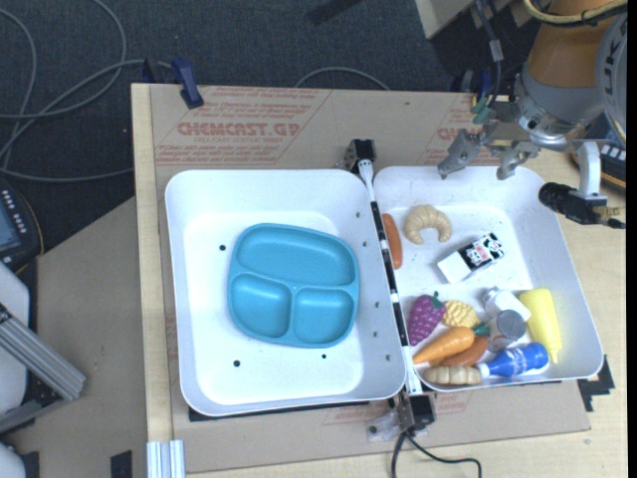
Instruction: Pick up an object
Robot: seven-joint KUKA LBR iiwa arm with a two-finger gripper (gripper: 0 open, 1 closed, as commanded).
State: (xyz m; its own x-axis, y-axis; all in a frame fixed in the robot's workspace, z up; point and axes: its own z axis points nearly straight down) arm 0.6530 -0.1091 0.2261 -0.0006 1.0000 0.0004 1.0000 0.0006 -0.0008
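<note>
The gripper hung over the far rim of the right bin, at about 12 o'clock of that bin. Its two fingers were spread wide apart, with nothing between them. The arm came in from the upper right.

In the right bin, the croissant lay near the far left, at about 11 o'clock, well below the gripper. A sausage lay along the left wall, just beside the croissant. A small white carton with a black-and-white print lay near the middle. Toward 5 o'clock, the things crowded together: grapes, a corn cob, a carrot, a grey-capped can, a yellow block, a blue bottle and a pale piece along the near wall. The carrot touched the grapes and the pale piece; the yellow block lay just beside the can, at 3 o'clock of it.

The left bin held a blue plate with three compartments, near its middle.

Both bins sat on a board with red print.
</note>
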